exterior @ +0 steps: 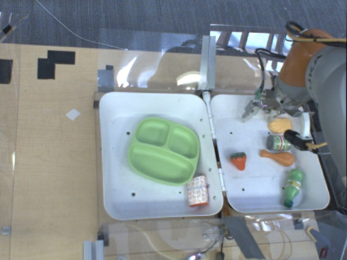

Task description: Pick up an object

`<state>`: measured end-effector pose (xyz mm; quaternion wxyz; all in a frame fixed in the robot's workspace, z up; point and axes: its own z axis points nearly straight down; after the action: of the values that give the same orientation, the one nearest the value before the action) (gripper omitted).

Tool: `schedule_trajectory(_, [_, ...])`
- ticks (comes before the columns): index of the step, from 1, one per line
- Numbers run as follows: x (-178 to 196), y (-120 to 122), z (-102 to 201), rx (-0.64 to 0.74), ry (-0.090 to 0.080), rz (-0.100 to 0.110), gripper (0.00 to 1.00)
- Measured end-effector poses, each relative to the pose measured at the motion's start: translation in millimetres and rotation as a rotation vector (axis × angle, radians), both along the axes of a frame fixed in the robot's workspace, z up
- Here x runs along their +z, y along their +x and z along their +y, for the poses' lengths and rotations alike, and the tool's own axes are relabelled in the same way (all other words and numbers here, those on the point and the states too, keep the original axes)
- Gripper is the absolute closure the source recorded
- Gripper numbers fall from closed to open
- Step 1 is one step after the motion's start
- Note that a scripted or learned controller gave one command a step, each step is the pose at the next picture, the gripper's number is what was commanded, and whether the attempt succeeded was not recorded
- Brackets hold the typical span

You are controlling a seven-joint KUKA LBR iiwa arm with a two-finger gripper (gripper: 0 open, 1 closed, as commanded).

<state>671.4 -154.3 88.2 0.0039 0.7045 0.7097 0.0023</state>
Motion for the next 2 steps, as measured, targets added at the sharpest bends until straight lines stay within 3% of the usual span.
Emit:
schedule_trajectory(1, [0.9, 0.5, -39.8, 0.001, 0.002, 0.002, 0.0])
schedule_trajectory(2, [0.8, 0.5, -39.8, 0.002, 0.002, 0.002, 0.0])
